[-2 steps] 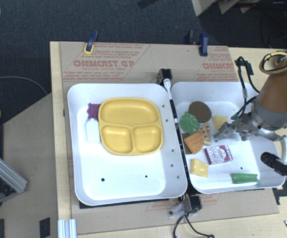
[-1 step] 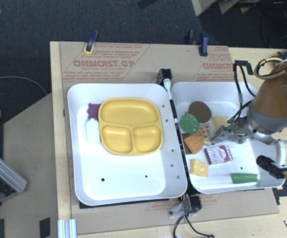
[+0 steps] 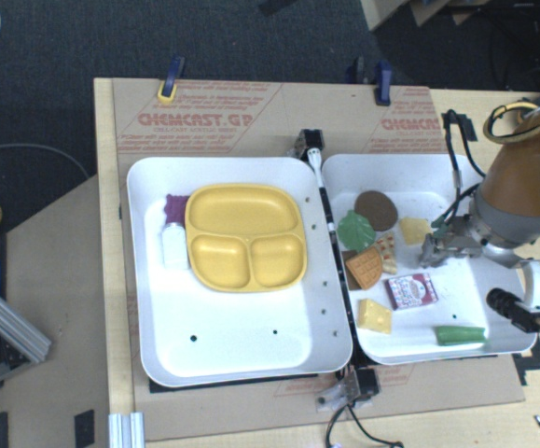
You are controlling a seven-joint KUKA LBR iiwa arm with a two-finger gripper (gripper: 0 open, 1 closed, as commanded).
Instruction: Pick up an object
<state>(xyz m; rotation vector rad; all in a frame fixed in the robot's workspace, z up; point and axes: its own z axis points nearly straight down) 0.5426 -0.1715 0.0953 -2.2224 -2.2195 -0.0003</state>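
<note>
One fixed camera looks down from above the worktop (image 3: pixel 251 105) at a slant, far enough back to take in both white bins: the left bin (image 3: pixel 148 278) and right bin (image 3: pixel 409 171), with dark floor beyond. The arm (image 3: pixel 521 189) enters from the right.

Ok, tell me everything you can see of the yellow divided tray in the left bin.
The yellow tray looks like moulded plastic with rounded corners: one wide compartment along the far side, two smaller ones nearer the camera. It lies flat and upright in the far half of the left bin. A purple item and a white item sit against its left edge.
</note>
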